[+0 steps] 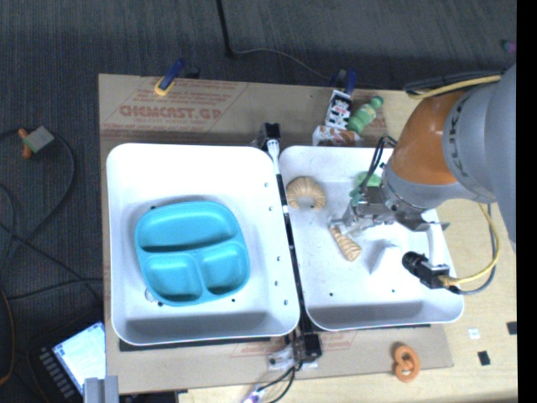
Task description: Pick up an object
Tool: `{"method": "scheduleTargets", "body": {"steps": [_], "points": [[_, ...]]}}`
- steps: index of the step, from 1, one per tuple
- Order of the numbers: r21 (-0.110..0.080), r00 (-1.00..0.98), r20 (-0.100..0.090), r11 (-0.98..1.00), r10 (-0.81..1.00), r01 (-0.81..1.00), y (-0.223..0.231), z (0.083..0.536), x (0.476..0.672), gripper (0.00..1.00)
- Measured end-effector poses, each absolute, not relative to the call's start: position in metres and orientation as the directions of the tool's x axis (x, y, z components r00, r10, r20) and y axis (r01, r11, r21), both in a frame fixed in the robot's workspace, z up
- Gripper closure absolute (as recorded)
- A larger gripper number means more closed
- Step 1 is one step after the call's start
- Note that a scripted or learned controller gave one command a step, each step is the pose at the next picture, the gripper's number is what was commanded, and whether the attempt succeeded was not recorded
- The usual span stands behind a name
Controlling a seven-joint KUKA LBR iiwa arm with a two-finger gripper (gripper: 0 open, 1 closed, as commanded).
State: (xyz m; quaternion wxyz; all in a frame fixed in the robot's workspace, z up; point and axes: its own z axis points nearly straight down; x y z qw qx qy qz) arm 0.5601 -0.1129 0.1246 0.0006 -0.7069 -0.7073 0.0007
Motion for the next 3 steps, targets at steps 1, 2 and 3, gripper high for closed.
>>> {"method": "scheduleTargets", "body": {"steps": [1,2,3], "points": [[-0.002,-0.001,0.0,0.001,1.0,1.0,-0.113,0.124,0.56,0.0],[0.002,0.0,-0.001,0.0,1.0,1.0,-0.096,0.088,0.587,0.0],[0.007,0.001,-0.004,0.0,1.0,1.0,-0.097,0.098,0.588,1.0]]}}
